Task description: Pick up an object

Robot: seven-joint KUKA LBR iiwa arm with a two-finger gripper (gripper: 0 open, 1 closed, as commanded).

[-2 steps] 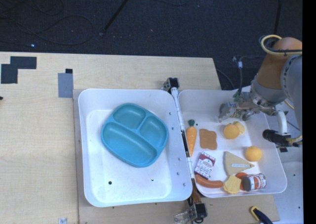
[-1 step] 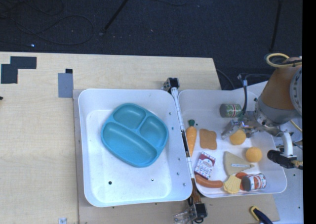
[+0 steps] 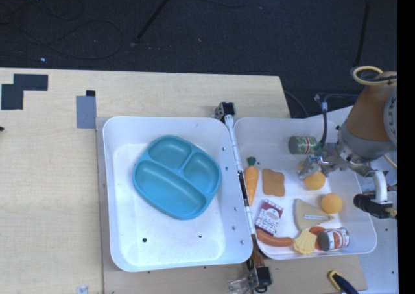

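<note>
The right bin (image 3: pixel 363 247) holds several toy foods: a carrot (image 3: pixel 251 182), a slice of toast (image 3: pixel 273 182), a red box (image 3: pixel 269 216), a cheese wedge (image 3: pixel 307 211), an orange (image 3: pixel 331 203), a sausage (image 3: pixel 275 241), a small jar (image 3: pixel 333 239) and a green can (image 3: pixel 302 145). My gripper (image 3: pixel 314 167) hangs low over the bin's upper middle. It is just above a small yellow-orange fruit (image 3: pixel 314 181) and right of the green can. Whether it touches the fruit is unclear.
The left bin (image 3: pixel 123 247) holds a blue divided plate (image 3: pixel 176 176). A metal clamp strip (image 3: pixel 237 169) joins the two bins. The grey arm with its orange band (image 3: pixel 371 114) comes in over the right bin's far right corner. Dark floor lies beyond the bench.
</note>
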